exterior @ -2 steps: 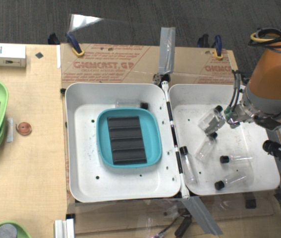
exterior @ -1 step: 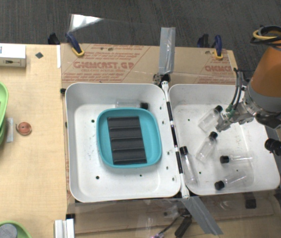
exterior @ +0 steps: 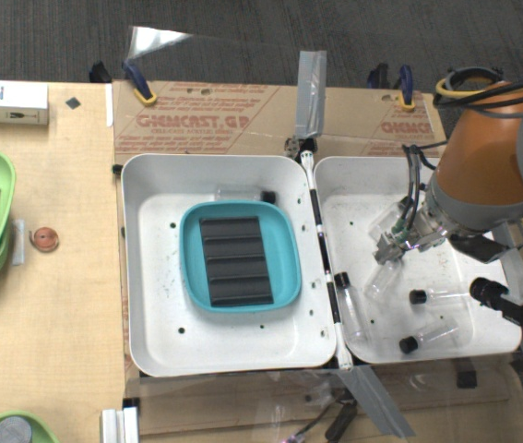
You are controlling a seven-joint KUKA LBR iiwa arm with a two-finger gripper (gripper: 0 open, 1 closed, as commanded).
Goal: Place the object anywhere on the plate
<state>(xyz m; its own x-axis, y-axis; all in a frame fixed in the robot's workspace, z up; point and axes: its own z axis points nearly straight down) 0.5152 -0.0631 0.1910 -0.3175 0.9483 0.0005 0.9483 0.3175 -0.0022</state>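
A robotics lab bench: two shallow white plastic bins [exterior: 141, 275] clamped onto brown cardboard [exterior: 206, 118], left of the claw [exterior: 392, 245], with a grey-and-orange robot arm [exterior: 482, 164].

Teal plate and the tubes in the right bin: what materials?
Teal plate: looks like moulded plastic, smooth with a slight sheen, and holds a dark ribbed insert, possibly rubber or foam. Tubes: clear, see-through plastic or glass, with black caps; can't tell which.

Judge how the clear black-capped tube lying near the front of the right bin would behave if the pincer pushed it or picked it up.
The clear tube looks round and lies on its side on the smooth floor of the right bin, so a push would probably roll it. It seems thin transparent plastic, likely light. Its slick curved wall may slip between fingers.
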